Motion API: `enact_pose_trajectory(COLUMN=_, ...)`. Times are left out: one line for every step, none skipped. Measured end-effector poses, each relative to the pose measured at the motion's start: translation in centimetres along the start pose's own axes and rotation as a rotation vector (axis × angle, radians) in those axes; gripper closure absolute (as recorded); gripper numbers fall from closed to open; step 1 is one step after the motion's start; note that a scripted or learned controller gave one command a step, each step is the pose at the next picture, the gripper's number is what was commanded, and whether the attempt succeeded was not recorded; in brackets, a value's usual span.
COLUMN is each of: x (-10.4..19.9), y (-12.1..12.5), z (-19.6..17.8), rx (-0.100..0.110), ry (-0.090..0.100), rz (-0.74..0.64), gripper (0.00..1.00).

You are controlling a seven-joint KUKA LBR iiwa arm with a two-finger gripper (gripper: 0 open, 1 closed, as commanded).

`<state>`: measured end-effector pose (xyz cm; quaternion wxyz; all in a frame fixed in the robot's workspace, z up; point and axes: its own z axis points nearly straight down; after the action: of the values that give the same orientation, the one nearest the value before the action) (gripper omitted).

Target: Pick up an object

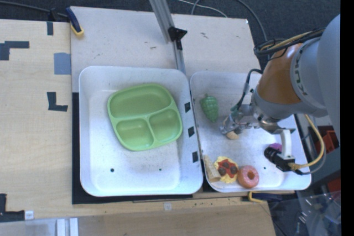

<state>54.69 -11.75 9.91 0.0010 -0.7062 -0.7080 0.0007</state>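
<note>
Arm point(301, 77): it is reaching in from the right side, its grey body and orange band hanging over the right bin's right half.
Gripper point(232, 129): it is sitting low in the middle of the right bin, its tip pointing toward the bin's left wall.
Pincer state: I cannot tell whether it is apart or together; the tip is too small and cluttered to read.
Small tan object point(233, 134): it is lying right at the gripper's tip, near the centre of the right bin; whether it is being gripped or merely touched is unclear.
Green toy point(209, 107): it is lying in the right bin close to the left wall, in the upper half, just beside the gripper's tip but apart from it.
Pizza slice toy point(224, 168): it is resting at the right bin's near-left corner.
Pink donut point(248, 176): it is sitting against the near edge, touching or almost touching the pizza slice toy on its right.
Right bin point(221, 83): it is standing beside the left bin, their walls meeting.
Left bin point(94, 135): it is carrying a green divided plate point(145, 116), lying flat toward its far-right part.
</note>
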Motion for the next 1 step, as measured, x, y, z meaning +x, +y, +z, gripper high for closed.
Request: enact_pose_trajectory(x=0.09, y=0.61, z=-6.19, rx=-0.007, ry=-0.001, rz=0.001, gripper=1.00)
